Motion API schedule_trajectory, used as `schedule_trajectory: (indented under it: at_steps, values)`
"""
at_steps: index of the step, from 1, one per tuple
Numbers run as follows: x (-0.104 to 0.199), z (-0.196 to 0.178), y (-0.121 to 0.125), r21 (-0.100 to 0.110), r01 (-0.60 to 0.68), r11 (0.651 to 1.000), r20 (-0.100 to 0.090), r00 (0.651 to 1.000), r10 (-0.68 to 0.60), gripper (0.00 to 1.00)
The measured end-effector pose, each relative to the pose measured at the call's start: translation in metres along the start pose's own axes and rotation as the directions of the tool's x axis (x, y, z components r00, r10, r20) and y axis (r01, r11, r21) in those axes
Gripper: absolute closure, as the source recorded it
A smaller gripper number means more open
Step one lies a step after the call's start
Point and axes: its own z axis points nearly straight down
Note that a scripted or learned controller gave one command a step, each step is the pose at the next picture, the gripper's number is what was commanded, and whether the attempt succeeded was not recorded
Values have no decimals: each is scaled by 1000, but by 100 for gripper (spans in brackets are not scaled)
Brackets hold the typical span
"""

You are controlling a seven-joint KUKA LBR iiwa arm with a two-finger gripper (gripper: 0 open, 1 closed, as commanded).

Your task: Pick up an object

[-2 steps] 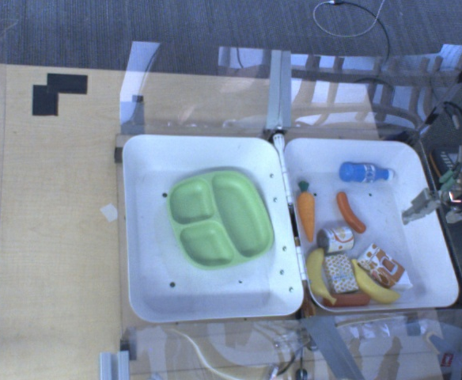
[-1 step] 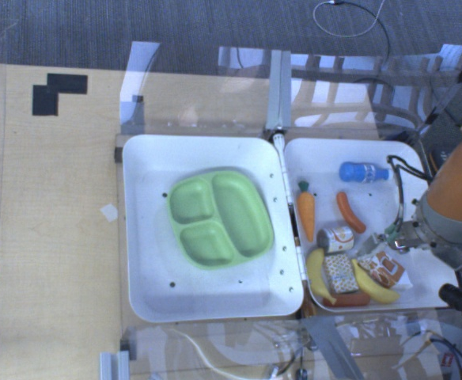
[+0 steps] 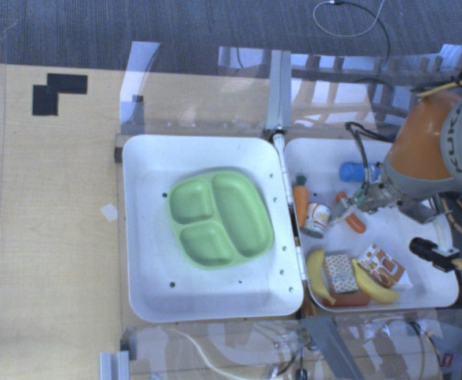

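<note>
- The worktop (image 3: 49, 236) is pale wood-grain, with black block shapes (image 3: 57, 93) marked near its far left edge and a small pale scrap (image 3: 108, 211) lying left of the bins.
- The left white bin (image 3: 148, 283) rests on the worktop and holds a green divided tray (image 3: 219, 218).
- The right white bin (image 3: 429, 283) sits just beside it, rims touching, and holds small mixed items.
- A metal strip (image 3: 278, 93) stands behind the seam between the bins.

Green divided plate (image 3: 220, 218), yellow banana (image 3: 376, 288), orange carrot (image 3: 301, 200).
</note>
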Motion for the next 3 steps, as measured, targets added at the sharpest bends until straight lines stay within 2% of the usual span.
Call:
schedule_trajectory:
  at_steps: [1, 2, 3]
  values:
    - [-18, -31, 65, 7, -127, 992, -1, 992, 127, 0]
    - [-17, -43, 68, 0, -119, 993, 2, 993, 119, 100]
    - [-64, -166, 24, 5, -21, 1000, 1, 1000, 21, 100]
